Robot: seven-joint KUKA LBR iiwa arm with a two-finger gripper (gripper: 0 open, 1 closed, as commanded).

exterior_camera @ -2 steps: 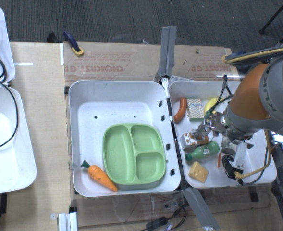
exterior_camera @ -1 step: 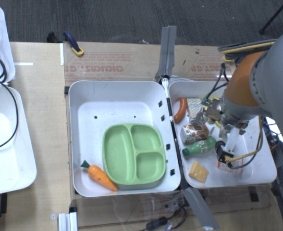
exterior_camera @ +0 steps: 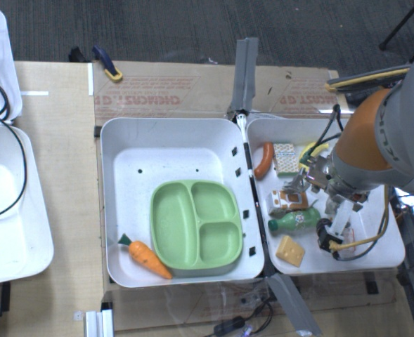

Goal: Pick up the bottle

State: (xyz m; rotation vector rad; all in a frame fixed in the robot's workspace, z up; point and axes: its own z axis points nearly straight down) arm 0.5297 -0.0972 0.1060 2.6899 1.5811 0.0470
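Cheese wedge [exterior_camera: 290,250] lies just below bottle [exterior_camera: 295,220]. Bottle on its side in right bin [exterior_camera: 382,257], neck toward green tray [exterior_camera: 197,224]. Gripper [exterior_camera: 331,225] hovers just right of bottle; finger state: cannot tell. Likely lining up for sideways grasp.

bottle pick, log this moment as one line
bottle: lying in right bin, ungrasped | gripper: just beside bottle's right end | neighbours: cheese wedge, small carton
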